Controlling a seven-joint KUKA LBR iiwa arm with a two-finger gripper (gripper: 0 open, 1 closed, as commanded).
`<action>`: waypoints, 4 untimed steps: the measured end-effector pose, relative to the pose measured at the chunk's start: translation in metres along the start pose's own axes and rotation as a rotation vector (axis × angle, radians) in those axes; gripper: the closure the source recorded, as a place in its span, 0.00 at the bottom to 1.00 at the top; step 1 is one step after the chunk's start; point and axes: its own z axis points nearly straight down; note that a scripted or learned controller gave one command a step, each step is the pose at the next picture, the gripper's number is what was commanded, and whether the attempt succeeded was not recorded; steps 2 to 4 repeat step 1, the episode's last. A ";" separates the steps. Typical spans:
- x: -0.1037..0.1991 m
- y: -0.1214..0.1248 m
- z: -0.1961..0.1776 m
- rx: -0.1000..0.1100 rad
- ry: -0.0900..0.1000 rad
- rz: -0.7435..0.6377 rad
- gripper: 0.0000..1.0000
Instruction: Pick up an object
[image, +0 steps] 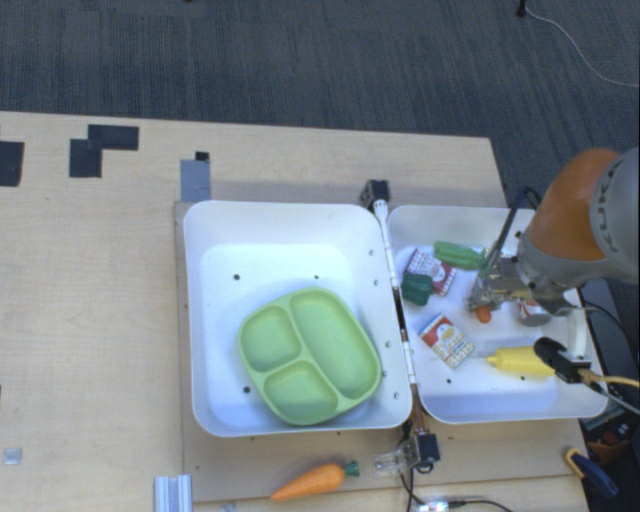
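Where claw hovers, orange piece beneath

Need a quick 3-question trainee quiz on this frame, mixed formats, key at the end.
1. True or false: the green divided plate lies in the left bin.
2. Where is the toy carrot? A) left bin B) right bin C) on the bench, outside both bins
3. Fill in: the gripper hovers over the ___ bin, near a small orange item.

Key: 1 true; 2 C; 3 right.
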 end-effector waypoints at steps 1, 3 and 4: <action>0.067 -0.019 -0.088 0.009 0.003 0.000 1.00; 0.067 -0.019 -0.088 0.009 0.003 0.000 1.00; 0.067 -0.019 -0.088 0.009 0.003 0.000 1.00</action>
